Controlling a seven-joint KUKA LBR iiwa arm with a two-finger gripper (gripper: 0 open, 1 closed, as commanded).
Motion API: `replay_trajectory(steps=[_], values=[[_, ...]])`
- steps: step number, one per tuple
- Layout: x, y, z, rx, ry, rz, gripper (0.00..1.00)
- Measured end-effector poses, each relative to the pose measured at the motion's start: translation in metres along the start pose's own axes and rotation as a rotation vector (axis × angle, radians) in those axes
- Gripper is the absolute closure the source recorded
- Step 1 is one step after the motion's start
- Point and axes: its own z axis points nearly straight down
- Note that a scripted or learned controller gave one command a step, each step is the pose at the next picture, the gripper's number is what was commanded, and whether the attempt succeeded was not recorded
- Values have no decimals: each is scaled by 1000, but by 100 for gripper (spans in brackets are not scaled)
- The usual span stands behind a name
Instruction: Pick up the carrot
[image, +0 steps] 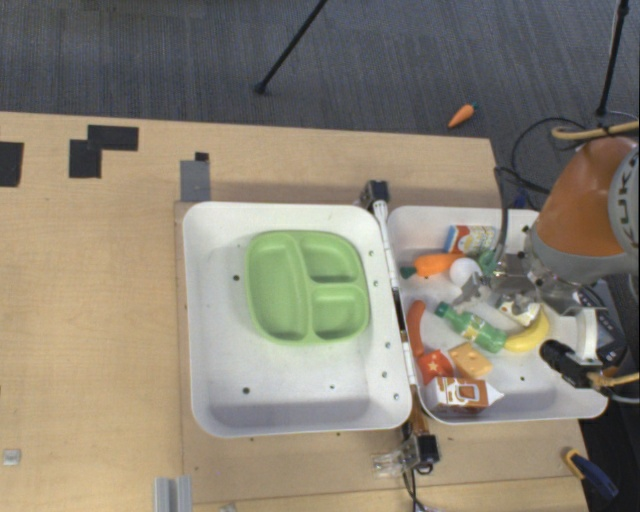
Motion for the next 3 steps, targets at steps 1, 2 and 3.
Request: replay_trajectory(steps=[1,2,3], values=[[11,96,4,-5,-1,-9,0],[29,90,44,-23,-1,37,0],[33,97,48,-27,2,17,0]])
